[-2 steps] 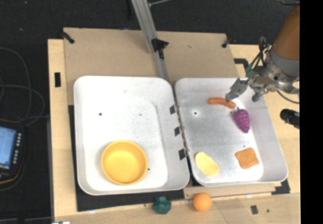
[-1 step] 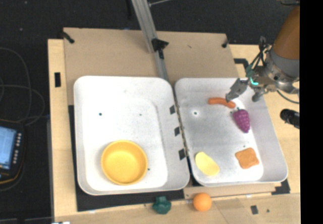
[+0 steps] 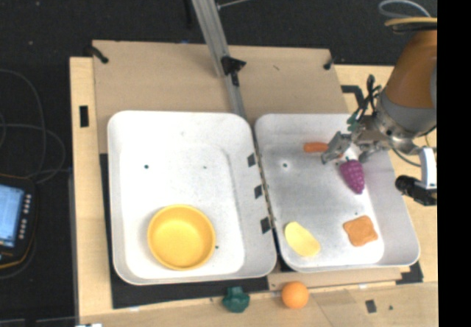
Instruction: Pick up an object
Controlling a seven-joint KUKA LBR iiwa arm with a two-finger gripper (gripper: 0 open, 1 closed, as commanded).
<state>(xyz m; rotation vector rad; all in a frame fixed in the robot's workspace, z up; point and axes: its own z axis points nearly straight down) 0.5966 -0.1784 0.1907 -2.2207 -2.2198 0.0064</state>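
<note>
The claw (image 3: 346, 150) hangs over the upper middle of the right bin (image 3: 394, 248), its two fingers spread apart with nothing between them. A purple grape bunch (image 3: 353, 175) lies just below and right of the claw tips, close beside them; whether they touch cannot be told. A small orange carrot piece (image 3: 315, 147) lies just left of the claw, on the bin floor.

Nearest the camera, on the counter (image 3: 162, 82) front edge, an orange ball (image 3: 294, 294) and a dark green object (image 3: 236, 300) sit outside the bins, near each other. In the left bin (image 3: 121, 134), a yellow bowl (image 3: 181, 236) stands upright at the near end. In the right bin, a pale yellow piece (image 3: 301, 238) lies at the near left corner and an orange-brown slice (image 3: 360, 230) at the near right, well apart.

Farther back, the grey arm with its orange band (image 3: 412, 75) enters from the right. A grey metal rail (image 3: 210, 23) runs diagonally across the far side of the counter.
</note>
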